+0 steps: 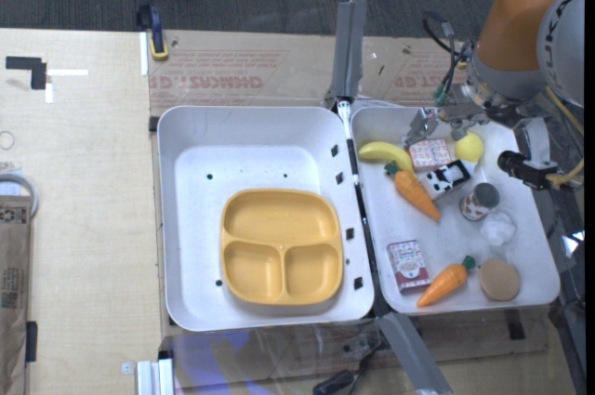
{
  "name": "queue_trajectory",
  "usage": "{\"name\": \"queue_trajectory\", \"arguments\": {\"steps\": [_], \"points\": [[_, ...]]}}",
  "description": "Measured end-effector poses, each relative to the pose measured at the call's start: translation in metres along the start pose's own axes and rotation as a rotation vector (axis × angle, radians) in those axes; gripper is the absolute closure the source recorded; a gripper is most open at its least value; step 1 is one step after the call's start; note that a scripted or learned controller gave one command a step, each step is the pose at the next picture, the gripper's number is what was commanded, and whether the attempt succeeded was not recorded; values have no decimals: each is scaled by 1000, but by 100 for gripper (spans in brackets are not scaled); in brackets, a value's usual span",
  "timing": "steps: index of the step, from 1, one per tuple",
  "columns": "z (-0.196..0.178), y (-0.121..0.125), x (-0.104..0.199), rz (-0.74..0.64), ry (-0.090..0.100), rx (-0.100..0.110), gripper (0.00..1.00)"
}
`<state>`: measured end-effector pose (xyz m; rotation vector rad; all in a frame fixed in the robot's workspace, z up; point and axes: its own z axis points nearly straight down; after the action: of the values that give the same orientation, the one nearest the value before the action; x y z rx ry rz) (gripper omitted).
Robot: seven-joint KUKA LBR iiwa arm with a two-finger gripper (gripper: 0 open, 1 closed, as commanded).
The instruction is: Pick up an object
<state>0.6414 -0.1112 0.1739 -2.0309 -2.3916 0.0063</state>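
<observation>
Status: the pick is not yet done. Judging from how things lie, every candidate object rests in the right bin (548, 277) and none is lifted.

Contents of the right bin:
- banana (383, 152), far left corner
- upper carrot (415, 193), just near the banana, lying at a slant
- lower carrot (443, 283), near edge, beside a small red packet (406, 263)
- yellow ball (469, 147), far side, just right of a pink-and-white packet (429, 152)
- black-and-white toy (448, 177), centre
- small can (480, 201), a clear cup (498, 230) and a tan round disc (499, 279) along the right side

The left bin (177, 226) holds a yellow divided tray (281, 246), which lies flat.

Arm position: the arm reaches in from the right, with its wrist over the far edge of the right bin. The gripper (426, 120) hangs over the far part of that bin, above the pink-and-white packet and close to the banana and the yellow ball. Whether the pincer is spread or pressed together cannot be told here; the metal parts are small and cluttered by cables. Nothing is seen between them.

Remaining, by estimate: descend on one object, close on it, raise it clear of the bin
</observation>
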Motion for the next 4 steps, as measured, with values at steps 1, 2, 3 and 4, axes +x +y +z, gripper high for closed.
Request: {"name": "queue_trajectory", "arguments": {"steps": [1,2,3,4], "points": [[-6,0,-1,2,1,4,100],[39,12,-33,-45,0,-1,100],[39,12,-33,-45,0,-2,0],[74,-26,-5,-187,-11,-22,0]]}}
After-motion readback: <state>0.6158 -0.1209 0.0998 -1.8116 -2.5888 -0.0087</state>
